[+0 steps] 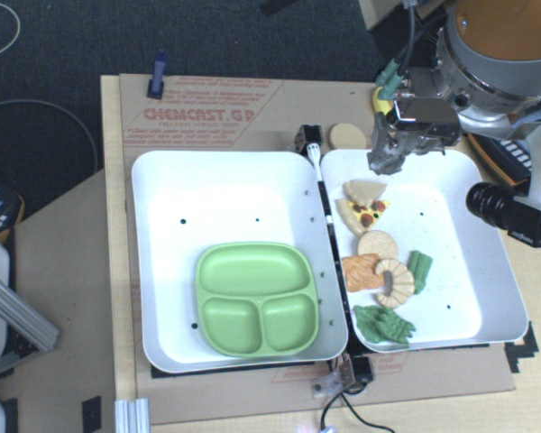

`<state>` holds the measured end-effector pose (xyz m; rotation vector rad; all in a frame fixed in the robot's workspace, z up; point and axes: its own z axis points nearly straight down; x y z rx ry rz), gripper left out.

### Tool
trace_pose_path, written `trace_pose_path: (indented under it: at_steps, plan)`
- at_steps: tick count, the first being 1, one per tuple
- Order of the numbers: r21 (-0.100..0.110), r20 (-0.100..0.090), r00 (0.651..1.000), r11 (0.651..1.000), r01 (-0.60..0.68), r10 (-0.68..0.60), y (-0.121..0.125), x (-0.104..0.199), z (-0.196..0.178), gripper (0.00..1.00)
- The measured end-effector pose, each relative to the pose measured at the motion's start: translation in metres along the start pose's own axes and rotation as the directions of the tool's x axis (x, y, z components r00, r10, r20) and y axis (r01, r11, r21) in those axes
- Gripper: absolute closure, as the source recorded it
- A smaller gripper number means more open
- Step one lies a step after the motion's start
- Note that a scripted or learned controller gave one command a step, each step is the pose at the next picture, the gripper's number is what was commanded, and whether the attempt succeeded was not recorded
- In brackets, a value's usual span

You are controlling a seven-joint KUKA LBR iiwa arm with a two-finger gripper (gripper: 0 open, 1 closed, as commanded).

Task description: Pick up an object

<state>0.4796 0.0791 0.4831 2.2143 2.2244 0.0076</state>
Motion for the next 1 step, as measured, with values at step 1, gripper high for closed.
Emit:
trace_pose_path:
  at_steps: [1]
  plan:
    - [0.0, 0.003, 1.0, 1.0, -0.011, 0.011, -0.0002, -0.062, -0.0086, 1.0]
